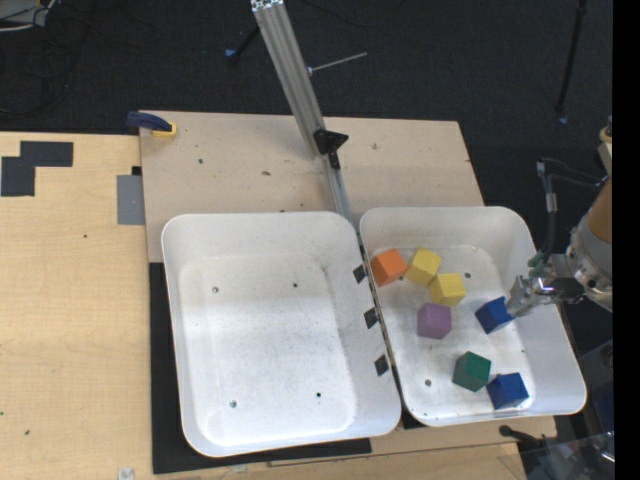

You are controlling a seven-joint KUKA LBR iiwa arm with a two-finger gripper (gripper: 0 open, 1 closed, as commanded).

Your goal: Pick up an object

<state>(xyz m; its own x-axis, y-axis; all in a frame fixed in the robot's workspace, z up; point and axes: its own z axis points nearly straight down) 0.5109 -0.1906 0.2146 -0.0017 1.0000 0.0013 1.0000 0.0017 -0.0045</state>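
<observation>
From above, the right bin [520, 230] holds seven cubes. An orange cube [389, 265] lies at its 10 o'clock edge, touching a yellow cube [424, 266]; a second yellow cube [448, 288] sits just beside that at 4 o'clock. A purple cube [434, 320] lies near the bin's middle. A green cube [472, 370] and a blue cube [508, 389] lie close together toward 5 o'clock. Another blue cube [492, 315] sits at 3 o'clock, touching the gripper [522, 296], which reaches in over the rim; whether its jaws are open, closed or gripping cannot be told. The left bin [190, 238] lies alongside.
</observation>
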